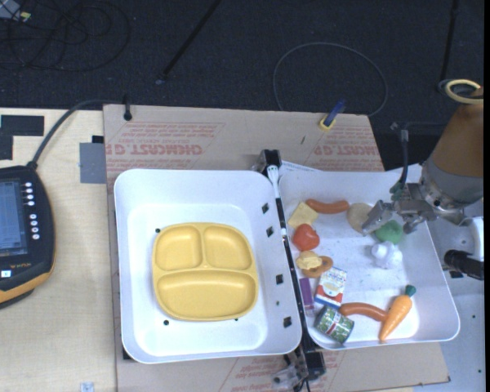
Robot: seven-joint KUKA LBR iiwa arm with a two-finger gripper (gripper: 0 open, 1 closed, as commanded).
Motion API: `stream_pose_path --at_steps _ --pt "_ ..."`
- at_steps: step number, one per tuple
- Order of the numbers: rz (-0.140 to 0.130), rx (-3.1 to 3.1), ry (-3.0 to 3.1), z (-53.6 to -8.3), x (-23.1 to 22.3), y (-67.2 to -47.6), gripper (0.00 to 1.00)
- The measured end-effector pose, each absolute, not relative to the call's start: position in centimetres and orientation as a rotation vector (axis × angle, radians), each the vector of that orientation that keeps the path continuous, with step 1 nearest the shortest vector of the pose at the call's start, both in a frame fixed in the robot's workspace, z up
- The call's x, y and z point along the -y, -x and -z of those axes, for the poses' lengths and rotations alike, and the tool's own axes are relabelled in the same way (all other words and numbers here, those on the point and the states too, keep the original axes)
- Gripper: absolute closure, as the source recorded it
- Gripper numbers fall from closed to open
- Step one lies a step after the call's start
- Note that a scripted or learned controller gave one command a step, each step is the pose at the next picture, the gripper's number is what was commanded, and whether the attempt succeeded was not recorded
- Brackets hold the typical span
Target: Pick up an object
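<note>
The hand (389, 216), its grip state not discernible, is hovering in the right bin (441, 317) directly over a small green toy (388, 233), judged light, rigid and slightly slippery, best pinched across its narrow middle.

The gripper (389, 217) is hovering low over the right bin (441, 317), just above a green object (388, 233) beside a white lump (385, 256). A carrot (396, 315) is lying near the front. A yellow divided tray (204, 269) is sitting in the left bin (139, 219).
</note>
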State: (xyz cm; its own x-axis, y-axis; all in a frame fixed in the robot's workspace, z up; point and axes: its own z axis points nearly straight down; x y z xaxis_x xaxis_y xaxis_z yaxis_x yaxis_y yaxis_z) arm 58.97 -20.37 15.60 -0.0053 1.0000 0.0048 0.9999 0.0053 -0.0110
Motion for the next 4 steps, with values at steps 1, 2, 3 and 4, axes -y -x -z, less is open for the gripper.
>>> stream_pose_path --at_steps 1,2,3,4 --pt "-0.001 2.22 2.221 -12.3 20.7 -60.2 0.0" --pt "0.0 2.217 2.224 -8.6 16.6 -56.2 0.0" --pt "0.0 2.222 2.222 -8.8 14.5 -54.6 0.0" --pt "0.001 2.213 2.222 -9.7 14.6 -54.7 1.0"
